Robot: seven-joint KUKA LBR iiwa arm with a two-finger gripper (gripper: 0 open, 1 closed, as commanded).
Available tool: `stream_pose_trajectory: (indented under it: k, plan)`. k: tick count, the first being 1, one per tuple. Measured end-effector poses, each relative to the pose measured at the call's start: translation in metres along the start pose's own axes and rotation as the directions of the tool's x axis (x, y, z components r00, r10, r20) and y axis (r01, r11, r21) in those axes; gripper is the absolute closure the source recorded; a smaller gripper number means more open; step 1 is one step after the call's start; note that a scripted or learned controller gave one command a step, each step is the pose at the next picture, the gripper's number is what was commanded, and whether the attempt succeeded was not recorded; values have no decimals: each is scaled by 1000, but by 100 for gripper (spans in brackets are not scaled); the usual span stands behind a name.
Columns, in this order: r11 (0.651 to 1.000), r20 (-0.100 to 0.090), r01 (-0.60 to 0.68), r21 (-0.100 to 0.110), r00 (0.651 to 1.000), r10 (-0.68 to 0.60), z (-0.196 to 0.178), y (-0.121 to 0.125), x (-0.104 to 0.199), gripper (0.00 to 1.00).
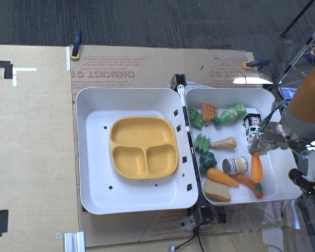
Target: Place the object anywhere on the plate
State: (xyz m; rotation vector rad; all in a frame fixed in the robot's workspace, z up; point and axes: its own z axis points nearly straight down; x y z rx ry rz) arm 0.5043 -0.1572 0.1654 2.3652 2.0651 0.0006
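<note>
Barely begun: yellow three-compartment plastic plate bare, toy food in right white bin, tool above, grip state indiscernible.

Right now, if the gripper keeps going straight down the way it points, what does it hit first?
Probably the upright orange carrot directly under the gripper, near the small tin can. Depth is unclear from this slanted view, so it may land on the bin floor.

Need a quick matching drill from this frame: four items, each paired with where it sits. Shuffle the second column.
Items:
1. plate
2. bread slice
3. green bottle
4. gripper

Places:
A. right bin, far side
B. left bin
C. over the right bin's right part
D. right bin, near left corner

Pairs: 1-B, 2-D, 3-A, 4-C
</note>
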Motion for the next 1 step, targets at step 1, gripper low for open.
stream_pose_trajectory:
  k: [1]
  plan:
    - [1000, 0, 0, 0, 1000, 0, 0, 0, 0, 0]
